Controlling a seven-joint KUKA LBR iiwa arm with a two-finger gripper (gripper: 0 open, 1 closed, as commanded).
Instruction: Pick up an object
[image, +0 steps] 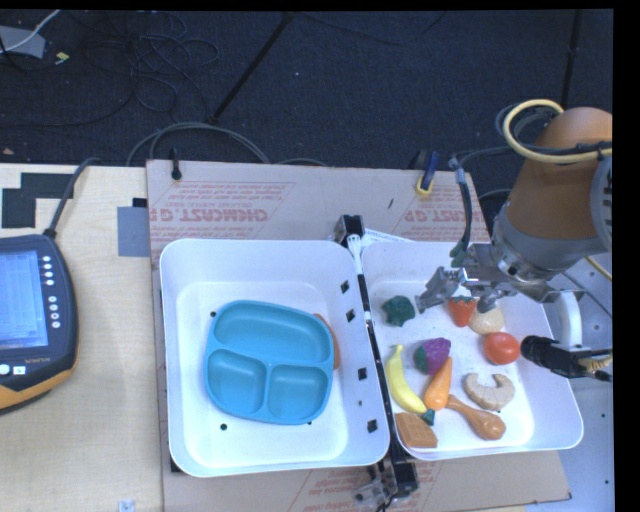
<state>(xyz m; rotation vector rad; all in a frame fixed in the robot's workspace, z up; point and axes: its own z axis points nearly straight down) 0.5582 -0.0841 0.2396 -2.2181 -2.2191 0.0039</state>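
Overhead slanted view of the bench; two shallow white bins lie side by side at the centre of the frame, the left bin (185, 300) and the right bin (560, 425), meeting along a dark divider with clips.

Left bin: a blue sectioned tray (268, 361) with three compartments rests on its floor; an orange-brown edge (333, 340) shows just past the tray's right rim, too hidden to identify.

Right bin: toy foods are scattered across the floor; a dark green piece (399, 309) lies at upper left; a purple piece (433, 352) sits near the middle, just above an orange carrot (438, 384); a yellow banana (402, 381) runs along the left wall, touching or nearly touching the carrot; a tan slice (417, 431) lies at the lower left corner; a brown drumstick (476, 417) lies lower centre, beside a pale curved piece (490, 389); a red tomato (502, 347) sits at right; a pale rounded piece (487, 321) lies just above it, beside a red-orange piece (460, 311).

Arm: the grey arm with orange band enters from the upper right of the frame; the gripper (466, 291) hangs over the upper middle of the right bin, directly above the red-orange piece and the pale rounded piece; whether the claw is wide, narrow or closed on anything cannot be told from this angle.

Surroundings: a handheld control pendant (30, 310) lies at the left edge.
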